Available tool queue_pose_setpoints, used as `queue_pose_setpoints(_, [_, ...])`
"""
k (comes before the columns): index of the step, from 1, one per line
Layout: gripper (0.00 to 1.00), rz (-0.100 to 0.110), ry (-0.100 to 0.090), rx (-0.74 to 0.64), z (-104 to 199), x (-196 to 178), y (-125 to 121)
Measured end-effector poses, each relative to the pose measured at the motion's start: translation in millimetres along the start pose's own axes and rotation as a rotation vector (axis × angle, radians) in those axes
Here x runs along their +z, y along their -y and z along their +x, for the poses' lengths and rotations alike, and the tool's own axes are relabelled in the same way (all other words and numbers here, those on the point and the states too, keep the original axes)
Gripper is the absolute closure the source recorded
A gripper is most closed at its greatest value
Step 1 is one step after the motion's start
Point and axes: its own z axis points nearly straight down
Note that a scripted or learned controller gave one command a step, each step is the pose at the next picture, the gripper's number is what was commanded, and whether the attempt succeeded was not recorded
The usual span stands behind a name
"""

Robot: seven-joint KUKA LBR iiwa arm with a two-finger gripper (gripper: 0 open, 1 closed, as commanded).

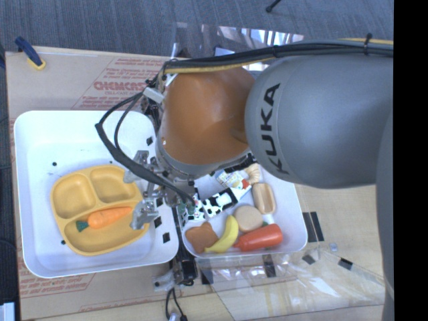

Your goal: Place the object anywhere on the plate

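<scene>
We saw the carrot (105, 217) lying in the yellow plate (72, 194), touching its long front compartment. We could not tell the state of the tool (144, 214), just beside it. We judged any rise might drag the carrot out.

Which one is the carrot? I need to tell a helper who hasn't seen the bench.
Look in the left white bin, at the yellow divided plate. The carrot lies in the plate's long front compartment: orange with a green stem end, the only food on that plate; the other toy foods sit in the right bin.
</scene>
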Motion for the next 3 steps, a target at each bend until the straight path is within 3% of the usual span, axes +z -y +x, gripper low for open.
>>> queue_pose_setpoints(1, [1.0,0.001,0.001,-0.005,-1.0,-10.0,-0.4])
queue_pose_setpoints(2, [0.0,0.001,0.001,-0.005,-1.0,-9.9,-0.4])
queue_pose_setpoints(3, [1.0,0.002,0.002,-0.01,-2.0,-19.9,-0.8])
